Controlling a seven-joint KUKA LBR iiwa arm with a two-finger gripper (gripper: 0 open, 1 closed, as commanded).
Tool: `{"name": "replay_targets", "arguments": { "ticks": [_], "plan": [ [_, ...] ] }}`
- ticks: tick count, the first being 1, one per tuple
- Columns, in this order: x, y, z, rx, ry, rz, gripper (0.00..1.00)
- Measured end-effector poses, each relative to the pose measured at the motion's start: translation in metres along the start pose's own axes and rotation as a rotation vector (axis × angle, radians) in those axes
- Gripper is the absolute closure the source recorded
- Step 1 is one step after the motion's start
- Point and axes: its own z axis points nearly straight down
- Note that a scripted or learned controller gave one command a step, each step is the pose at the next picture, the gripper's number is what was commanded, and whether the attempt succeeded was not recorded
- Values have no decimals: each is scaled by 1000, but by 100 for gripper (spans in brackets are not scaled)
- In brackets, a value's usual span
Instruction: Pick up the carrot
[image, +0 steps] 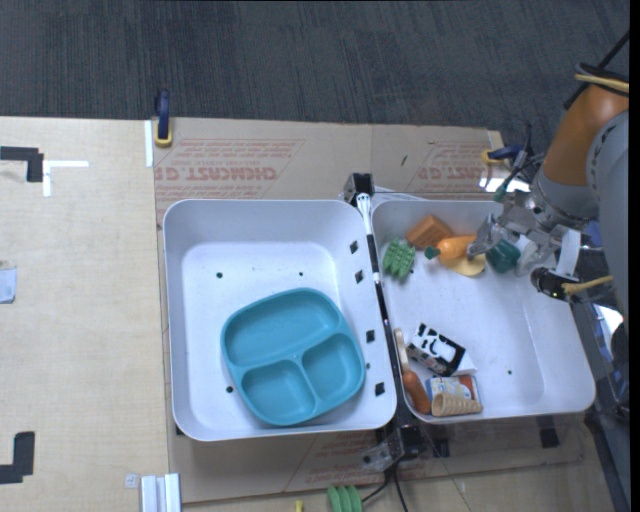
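Carrot (456, 247) is my reading of the orange piece with a green tip lying in the far part of the right bin (560, 395), pressed up against an orange wedge (430, 230) on one side and a yellow piece (470, 265) on the other, with a green toy (399, 258) just beyond. The gripper (497, 248) sits low right beside that cluster, but whether it is spread or clenched, or has anything in it, I cannot tell. The main risk is the crowding: a close here could catch the yellow piece or the wedge instead, or nudge the carrot away. Another orange item (415, 388) lies near the front wall beside a black-and-white card (438, 348) and a cone (455, 403), and could be mistaken for the target.
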Motion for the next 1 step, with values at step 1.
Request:
{"name": "replay_targets", "arguments": {
  "ticks": [1],
  "plan": [
    [53,-19,3,-32,-20,-168,0]
  ]
}}
